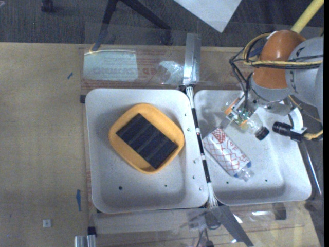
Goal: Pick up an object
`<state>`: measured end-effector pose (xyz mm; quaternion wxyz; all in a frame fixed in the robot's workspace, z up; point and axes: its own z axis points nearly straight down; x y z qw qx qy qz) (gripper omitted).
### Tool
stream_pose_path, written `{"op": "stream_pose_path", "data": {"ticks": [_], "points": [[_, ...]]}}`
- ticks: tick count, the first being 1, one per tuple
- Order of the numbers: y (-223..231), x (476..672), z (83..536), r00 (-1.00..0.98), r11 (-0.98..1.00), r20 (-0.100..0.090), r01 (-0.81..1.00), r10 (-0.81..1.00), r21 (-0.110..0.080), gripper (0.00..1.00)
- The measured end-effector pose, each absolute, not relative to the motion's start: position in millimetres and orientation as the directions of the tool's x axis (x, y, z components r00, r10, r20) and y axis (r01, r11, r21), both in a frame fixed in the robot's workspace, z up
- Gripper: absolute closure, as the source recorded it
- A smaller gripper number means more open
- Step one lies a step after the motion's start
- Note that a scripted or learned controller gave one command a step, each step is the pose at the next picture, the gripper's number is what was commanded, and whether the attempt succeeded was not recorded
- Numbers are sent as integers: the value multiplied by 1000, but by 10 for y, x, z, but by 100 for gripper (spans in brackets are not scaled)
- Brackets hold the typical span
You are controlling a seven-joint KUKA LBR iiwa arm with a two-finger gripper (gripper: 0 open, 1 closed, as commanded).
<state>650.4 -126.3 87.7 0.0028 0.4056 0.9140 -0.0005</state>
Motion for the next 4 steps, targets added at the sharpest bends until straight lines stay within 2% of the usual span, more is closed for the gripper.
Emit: {"op": "stream_pose_path", "data": {"ticks": [1,2,3,4], "points": [[-1379,6629,936,-431,431,4,902,902,-4,0],[-1391,6489,873,-457,457,-3,889,889,3,0],[-1384,6503,980,-460,460,-7,888,888,5,100],[-578,6677,1854,-578,578,-3,816,816,3,100]]}}
